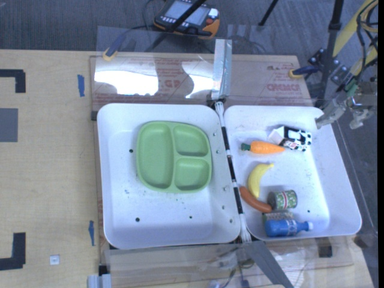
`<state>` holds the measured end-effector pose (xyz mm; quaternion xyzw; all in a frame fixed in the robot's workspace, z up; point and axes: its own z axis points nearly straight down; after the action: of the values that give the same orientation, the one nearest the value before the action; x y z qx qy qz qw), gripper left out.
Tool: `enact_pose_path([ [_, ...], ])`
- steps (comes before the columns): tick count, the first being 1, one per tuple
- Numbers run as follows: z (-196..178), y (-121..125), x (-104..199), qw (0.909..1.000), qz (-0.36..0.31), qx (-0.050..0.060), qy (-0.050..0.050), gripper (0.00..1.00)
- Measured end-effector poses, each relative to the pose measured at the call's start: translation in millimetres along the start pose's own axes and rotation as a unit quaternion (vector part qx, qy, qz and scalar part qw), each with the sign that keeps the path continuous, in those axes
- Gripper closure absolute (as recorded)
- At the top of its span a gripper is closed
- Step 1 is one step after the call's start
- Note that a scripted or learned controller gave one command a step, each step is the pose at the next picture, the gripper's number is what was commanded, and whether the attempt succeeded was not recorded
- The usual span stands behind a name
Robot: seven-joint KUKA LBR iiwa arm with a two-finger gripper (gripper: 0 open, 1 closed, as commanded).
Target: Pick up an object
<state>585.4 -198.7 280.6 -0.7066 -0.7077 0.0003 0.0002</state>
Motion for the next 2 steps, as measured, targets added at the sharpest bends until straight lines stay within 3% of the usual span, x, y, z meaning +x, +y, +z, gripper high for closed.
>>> enact_pose_path([
  [1, 109.7, 41.7, 32.7, 0.9991, -0.043, 0.0, 0.0, 0.0],
  [2, 136.8, 61.5, 21.6, 0.9941, -0.109, -0.001, -0.001, 0.0],
])
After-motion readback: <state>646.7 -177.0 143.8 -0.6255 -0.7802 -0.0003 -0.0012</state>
